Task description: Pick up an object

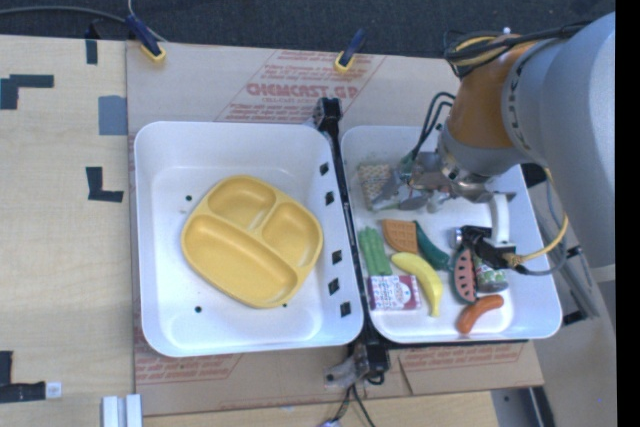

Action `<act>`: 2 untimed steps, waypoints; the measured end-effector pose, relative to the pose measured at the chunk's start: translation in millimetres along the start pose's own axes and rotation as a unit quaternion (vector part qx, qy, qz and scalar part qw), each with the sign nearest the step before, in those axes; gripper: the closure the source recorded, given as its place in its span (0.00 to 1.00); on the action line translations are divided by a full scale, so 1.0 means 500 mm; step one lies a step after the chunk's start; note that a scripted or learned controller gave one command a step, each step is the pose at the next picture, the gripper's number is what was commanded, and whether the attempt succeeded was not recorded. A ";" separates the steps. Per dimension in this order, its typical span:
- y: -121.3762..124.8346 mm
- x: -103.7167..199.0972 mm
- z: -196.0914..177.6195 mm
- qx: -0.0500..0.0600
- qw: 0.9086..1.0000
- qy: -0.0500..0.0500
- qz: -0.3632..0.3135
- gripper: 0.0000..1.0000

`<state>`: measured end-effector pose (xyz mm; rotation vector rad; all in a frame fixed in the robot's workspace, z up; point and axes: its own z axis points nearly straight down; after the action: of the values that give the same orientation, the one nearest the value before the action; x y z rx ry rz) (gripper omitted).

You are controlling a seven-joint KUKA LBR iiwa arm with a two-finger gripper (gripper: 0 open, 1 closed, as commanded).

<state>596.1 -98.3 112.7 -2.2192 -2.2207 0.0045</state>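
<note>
Cardboard sheet (290, 90) reads "CHEMCAST GP" | gripper (415, 187) over right bin (535, 315) | jaws' state unclear

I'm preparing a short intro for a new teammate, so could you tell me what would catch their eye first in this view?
The yellow divided plate lying alone in the left bin stands out most. Next comes the grey arm with its orange band, reaching in from the right so that the hand is low over the back of the right bin. In that bin's front half lies a bright cluster of toy food, including a banana and a watermelon slice.
</note>
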 end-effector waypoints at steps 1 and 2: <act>-0.021 -0.008 0.055 -0.002 1.000 0.000 0.000 0.00; -0.021 -0.009 0.035 -0.003 1.000 -0.001 0.000 1.00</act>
<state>585.8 -102.7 95.2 -2.2218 -2.2252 -0.0007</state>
